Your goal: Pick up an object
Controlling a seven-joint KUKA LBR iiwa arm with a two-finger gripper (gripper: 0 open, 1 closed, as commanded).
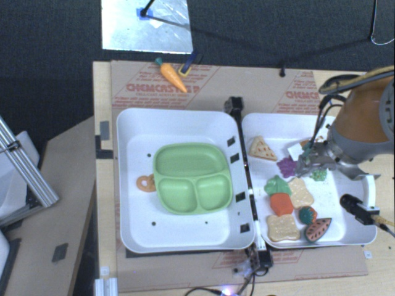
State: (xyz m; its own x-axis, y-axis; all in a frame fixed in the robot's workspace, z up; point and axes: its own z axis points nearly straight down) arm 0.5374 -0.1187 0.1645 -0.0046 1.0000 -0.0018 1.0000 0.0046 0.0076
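The right bin holds several toy foods: a pizza slice, purple grapes, a green leafy piece, a red block, two toast slices, a watermelon wedge and a small red-and-green piece. My gripper is low over this bin's upper middle, right of the grapes and just left of a small green piece. A white item lies just behind it. The grey wrist hides the gripper's tip.
In the left bin stands a green divided plate with a small brown pretzel to its left. A toy carrot lies on the board behind the bins, near a shiny metal sheet. The arm's orange band hangs over the right bin's far right side.
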